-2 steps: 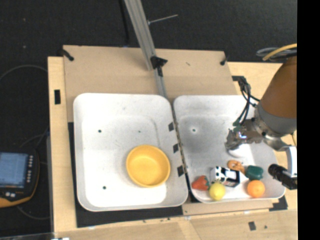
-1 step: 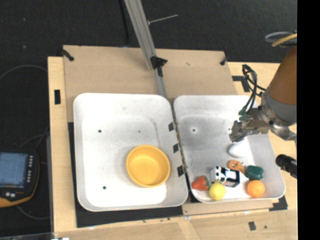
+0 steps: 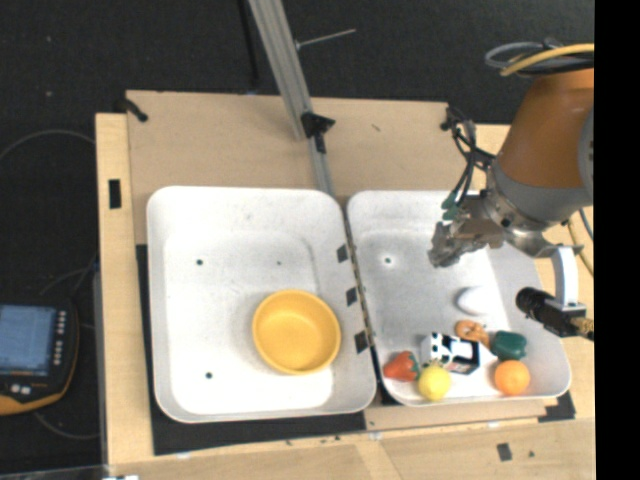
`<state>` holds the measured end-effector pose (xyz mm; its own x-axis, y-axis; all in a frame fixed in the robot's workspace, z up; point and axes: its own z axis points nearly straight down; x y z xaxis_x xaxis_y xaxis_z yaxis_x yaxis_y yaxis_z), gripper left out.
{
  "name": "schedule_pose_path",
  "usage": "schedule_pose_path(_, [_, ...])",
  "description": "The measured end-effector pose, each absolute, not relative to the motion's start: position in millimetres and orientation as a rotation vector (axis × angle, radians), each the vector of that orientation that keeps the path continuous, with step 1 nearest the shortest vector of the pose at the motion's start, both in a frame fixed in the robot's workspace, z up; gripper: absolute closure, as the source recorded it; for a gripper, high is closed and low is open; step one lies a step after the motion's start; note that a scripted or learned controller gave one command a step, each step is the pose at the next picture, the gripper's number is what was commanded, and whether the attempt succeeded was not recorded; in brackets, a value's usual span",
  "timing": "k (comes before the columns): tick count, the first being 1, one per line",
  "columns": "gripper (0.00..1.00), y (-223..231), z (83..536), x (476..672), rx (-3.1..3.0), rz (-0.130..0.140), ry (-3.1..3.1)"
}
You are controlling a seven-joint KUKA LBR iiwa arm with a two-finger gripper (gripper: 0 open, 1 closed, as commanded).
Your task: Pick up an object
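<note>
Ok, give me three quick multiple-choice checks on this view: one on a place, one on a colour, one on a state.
1. Where is the yellow bowl?
A. left bin
B. right bin
C. on the bench outside the bins

2. What colour is the round fruit nearest the right bin's front right corner?
A. blue
B. orange
C. purple

3. How does the bowl sit?
A. upside down
B. on its side
C. upright, opening up

Answers:
1 A, it rests in the left bin.
2 B, the orange lies by that corner.
3 C, its hollow inside faces the camera.
</note>
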<state>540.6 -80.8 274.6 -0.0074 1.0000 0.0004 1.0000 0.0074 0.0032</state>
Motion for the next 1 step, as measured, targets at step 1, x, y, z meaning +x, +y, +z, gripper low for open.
schedule_pose_path(1, [1.0,-44.8,258.9,570.6,2.214,0.0,2.226])
